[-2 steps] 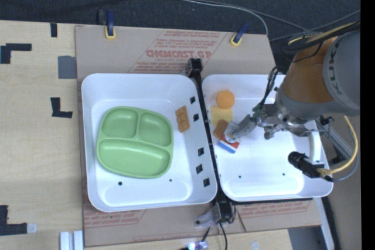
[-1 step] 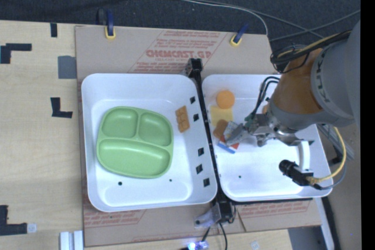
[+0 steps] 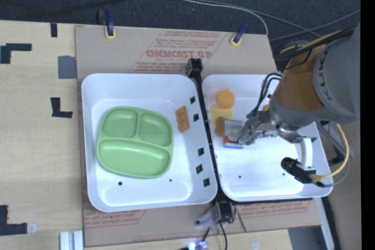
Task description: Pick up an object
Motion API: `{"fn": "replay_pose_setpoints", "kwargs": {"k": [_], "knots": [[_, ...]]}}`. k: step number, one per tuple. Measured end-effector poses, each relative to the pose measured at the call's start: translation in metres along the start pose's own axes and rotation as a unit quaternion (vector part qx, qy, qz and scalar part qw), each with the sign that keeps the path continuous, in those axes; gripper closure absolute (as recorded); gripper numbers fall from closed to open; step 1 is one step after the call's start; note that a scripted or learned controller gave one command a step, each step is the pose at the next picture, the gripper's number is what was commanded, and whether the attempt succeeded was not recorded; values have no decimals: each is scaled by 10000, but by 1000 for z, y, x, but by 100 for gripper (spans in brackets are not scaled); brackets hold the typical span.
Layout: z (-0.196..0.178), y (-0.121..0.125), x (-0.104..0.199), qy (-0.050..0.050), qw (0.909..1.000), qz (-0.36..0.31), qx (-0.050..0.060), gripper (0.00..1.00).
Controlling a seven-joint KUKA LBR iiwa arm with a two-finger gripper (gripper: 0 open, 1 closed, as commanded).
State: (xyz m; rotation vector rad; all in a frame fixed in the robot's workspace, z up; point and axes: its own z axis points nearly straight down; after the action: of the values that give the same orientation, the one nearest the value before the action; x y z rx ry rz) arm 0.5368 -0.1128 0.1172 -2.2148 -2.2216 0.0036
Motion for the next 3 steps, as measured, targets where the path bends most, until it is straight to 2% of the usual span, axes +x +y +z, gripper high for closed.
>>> {"fn": "replay_pose_setpoints", "kwargs": {"k": [1,2,3], "knots": [[-60,6,6,-9,10000,3,-44,100],[-103,5,7,-9,10000,6,-37,100],[-162,11,13,-12,10000,1,-50,100]]}}
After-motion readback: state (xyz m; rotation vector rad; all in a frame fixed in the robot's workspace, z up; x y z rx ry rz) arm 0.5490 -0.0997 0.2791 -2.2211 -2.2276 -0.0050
